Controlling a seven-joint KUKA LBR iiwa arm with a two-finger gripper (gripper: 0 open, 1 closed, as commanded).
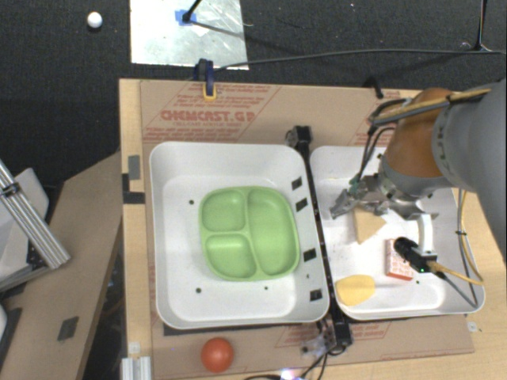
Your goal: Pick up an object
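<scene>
In the right bin, I saw the gripper set low over the floor, close to the bin's left wall. The arm entered from the right, with its orange band above the wrist. I could not tell whether the gripper was wide or narrow, since the view did not resolve that detail.

Items I logged in the right bin:
1. A pale wedge lay just beside the gripper, on its near side. I could not tell whether the two touched.
2. A red box lay to the right of the wedge, near it but apart.
3. A yellow lump lay by the near left corner, apart from the wedge and the box.

In the left bin, a green plate with three compartments lay flat at the centre, well apart from the gripper.

Outside the bins, an orange ball rested on the bench, just in front of the left bin. A white ball lay on the dark surface at the far left.
</scene>
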